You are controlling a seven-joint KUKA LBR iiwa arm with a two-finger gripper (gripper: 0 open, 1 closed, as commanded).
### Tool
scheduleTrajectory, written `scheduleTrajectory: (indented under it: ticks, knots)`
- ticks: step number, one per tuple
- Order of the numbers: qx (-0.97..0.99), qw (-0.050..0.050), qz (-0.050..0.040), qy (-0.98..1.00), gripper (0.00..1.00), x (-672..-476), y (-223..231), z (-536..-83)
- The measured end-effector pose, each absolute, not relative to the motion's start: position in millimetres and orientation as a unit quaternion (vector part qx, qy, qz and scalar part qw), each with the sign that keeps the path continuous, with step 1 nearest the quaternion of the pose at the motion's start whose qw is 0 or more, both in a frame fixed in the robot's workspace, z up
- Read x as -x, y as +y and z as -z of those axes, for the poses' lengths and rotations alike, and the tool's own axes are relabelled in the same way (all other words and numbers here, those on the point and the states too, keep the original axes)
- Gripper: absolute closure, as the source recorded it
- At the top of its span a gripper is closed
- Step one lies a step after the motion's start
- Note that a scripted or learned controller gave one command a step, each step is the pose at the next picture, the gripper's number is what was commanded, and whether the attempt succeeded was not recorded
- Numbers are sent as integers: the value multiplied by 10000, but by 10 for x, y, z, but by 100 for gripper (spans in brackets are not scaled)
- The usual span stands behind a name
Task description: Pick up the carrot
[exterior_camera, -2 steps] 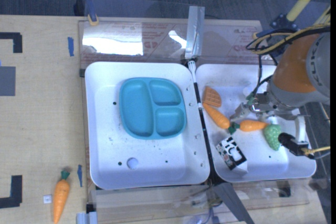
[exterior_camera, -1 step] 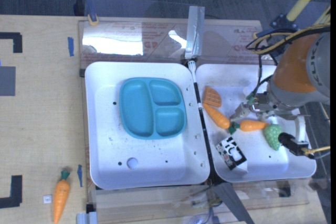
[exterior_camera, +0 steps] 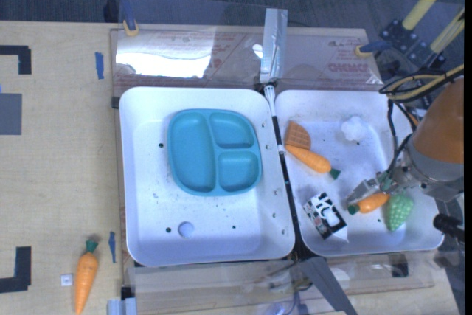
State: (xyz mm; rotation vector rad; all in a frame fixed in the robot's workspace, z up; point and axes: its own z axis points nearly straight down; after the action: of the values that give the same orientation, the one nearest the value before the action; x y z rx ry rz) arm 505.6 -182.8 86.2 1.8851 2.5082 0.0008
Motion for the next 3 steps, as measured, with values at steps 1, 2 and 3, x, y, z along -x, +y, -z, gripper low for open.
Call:
scheduleTrajectory:
  ticks: [1,2,3]
  knots:
    - [-6781,33,-19,7350,0,-4829,-1409,-865]
    - [-6021,2,-6,7984,0,-5271,-704,-1835]
    - [-5672,-50,26,8236,0,-5528,-995,-937]
